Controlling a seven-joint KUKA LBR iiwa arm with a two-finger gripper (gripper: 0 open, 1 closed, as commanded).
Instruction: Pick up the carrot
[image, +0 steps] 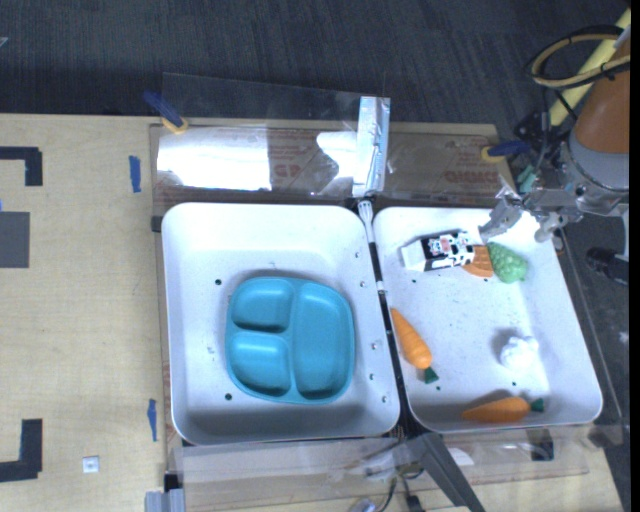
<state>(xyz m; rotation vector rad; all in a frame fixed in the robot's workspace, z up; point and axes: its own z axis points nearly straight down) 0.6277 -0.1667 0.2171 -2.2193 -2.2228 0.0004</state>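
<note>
Two carrots lie in the right bin (570, 310). One carrot (411, 342) rests slantwise by the bin's left wall, its green end pointing to the front. The other carrot (496, 408) lies flat along the front wall, green end to the right. My gripper (522, 224) hangs over the bin's back right corner, well apart from both carrots. It is open with nothing between its fingers. The nearest things under it are a green lumpy item (508, 265) and a small orange piece (480, 263).
A black-and-white milk carton (437, 250) lies at the back of the right bin, and a white crumpled object (517, 350) sits near its right side. The left bin (190, 300) holds a blue divided plate (292, 338). Cables loop at the top right.
</note>
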